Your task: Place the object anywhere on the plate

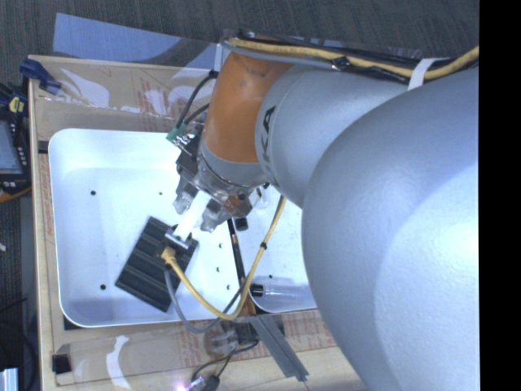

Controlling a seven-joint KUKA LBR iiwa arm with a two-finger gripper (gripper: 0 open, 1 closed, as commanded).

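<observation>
My gripper (205,212) hangs low over the middle of the left white bin (89,218), below the orange band (240,112) of the wrist. A thin black rod (237,255) lies on the bin floor just right of the gripper, running toward the bin's front edge. At the rod's near end a pale rounded thing (281,293) with a small dark spot pokes out from under the arm; I cannot tell what it is. The grey arm (383,202) hides the right bin and everything in it.
The left bin's floor left of the gripper is bare white with a few small dark dots. A wooden bench rim (122,96) runs along the bin's far side, and a grey bar (281,350) and cables lie at the front.
</observation>
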